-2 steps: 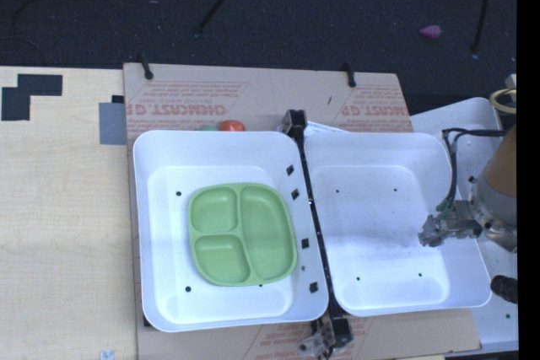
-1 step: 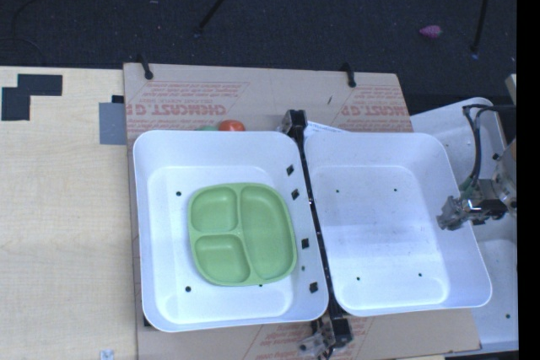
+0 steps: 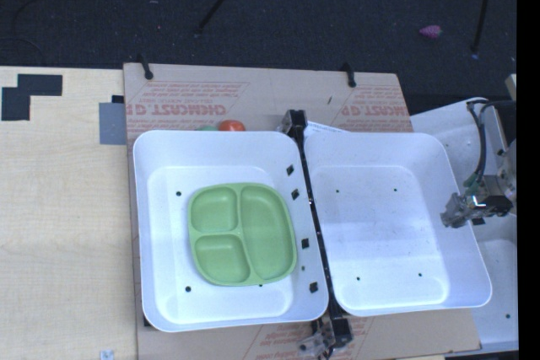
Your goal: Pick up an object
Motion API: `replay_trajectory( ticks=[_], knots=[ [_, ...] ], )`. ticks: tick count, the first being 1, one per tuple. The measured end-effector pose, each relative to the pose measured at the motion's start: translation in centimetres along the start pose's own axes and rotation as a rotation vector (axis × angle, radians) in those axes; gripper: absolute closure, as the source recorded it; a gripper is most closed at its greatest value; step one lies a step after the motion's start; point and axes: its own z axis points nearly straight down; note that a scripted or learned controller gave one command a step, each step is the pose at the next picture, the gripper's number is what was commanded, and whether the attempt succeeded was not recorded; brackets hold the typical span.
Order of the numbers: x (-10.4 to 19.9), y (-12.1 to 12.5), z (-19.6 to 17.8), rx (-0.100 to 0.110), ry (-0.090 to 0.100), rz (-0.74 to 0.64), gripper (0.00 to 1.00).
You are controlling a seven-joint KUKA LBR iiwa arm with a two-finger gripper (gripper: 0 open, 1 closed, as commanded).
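Pincer (image 3: pixel 462 211) low at right bin's (image 3: pixel 460 181) right rim, arm barely in frame

Pale green divided plate (image 3: pixel 242 233) in white left bin (image 3: pixel 160 173), white right bin (image 3: pixel 422 149), orange-red obj (image 3: pixel 231 126) behind

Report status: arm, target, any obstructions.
Gripper at right bin's right rim, holding nothing visible. Green plate flat in left bin. Path across clear.

Grey gripper (image 3: pixel 469 210) with black cable (image 3: pixel 482 139)
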Motion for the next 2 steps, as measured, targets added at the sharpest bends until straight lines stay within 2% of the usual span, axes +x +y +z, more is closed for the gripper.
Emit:
replay_trajectory(
  ticks=[1, 2],
  knots=[
    [5.3, 1.8, 1.0, 0.003, 0.003, -0.004, 1.0],
    [10.1, 2.9, 0.1, 0.0, 0.002, -0.004, 1.0]
  ],
)
